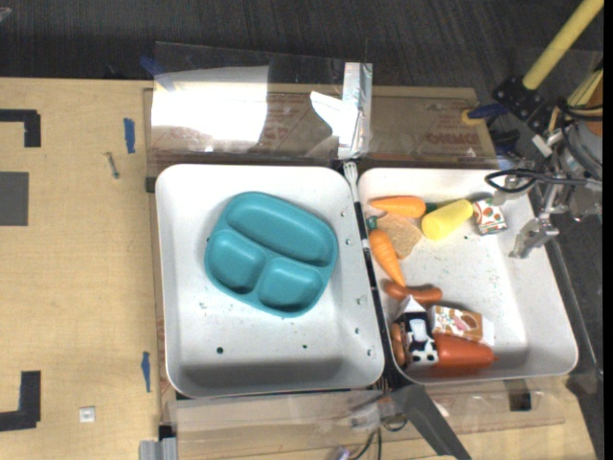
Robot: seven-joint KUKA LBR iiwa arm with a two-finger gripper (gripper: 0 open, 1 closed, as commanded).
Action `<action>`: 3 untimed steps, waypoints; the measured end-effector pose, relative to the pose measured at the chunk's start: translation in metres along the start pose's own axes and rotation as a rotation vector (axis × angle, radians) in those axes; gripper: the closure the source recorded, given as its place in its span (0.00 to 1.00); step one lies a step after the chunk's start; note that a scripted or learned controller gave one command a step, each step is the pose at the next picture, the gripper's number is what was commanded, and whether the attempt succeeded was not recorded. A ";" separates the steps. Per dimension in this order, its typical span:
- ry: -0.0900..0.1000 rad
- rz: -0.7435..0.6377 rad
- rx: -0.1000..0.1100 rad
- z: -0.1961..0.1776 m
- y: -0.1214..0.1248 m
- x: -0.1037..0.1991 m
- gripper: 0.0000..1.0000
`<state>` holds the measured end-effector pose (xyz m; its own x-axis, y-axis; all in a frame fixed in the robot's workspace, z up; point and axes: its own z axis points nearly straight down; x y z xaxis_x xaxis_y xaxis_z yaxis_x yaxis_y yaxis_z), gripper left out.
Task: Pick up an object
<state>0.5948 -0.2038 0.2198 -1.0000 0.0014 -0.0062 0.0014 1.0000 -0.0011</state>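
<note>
- The wooden bench [67, 286] holds two white bins side by side.
- At the near end of the right bin [522, 305] lies a red sausage toy [455, 356].
- A black and white cow toy [419, 343] is touching the sausage's left end.
- A little brown carton [462, 323] lies just behind the sausage and touches it.
- A small orange carrot [414, 293] lies a bit further back, near the cow toy.
- A bigger carrot [385, 253] lies along the bin's left wall.
- A tan slice of bread [404, 235] is right beside it.
- In the left bin [182, 333] sits a blue-green plate [271, 252] with three parts.
- The gripper [536, 233] is up above the right edge of the right bin, well apart from the carrots.
- I cannot tell if it is clenched or let go.
- A yellow lemon [447, 220] lies near the far end of the right bin.
- A small red and white box [490, 218] sits just beside the lemon, between it and the gripper.
- Another carrot [397, 204] lies at the far wall, left of the lemon.
- Behind the bins is a clear plastic sheet [239, 113] with a silver tape strip [356, 103].
- A yellow pole [570, 27] leans in the far right corner.
</note>
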 end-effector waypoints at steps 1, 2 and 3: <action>-0.004 -0.134 0.001 0.014 -0.018 -0.040 0.00; -0.006 -0.938 0.001 0.014 -0.018 -0.054 0.00; -0.005 -1.323 -0.002 0.051 -0.017 -0.073 0.00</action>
<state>0.6685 -0.2212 0.1694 -0.2467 -0.9691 -0.0050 -0.9691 0.2467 -0.0074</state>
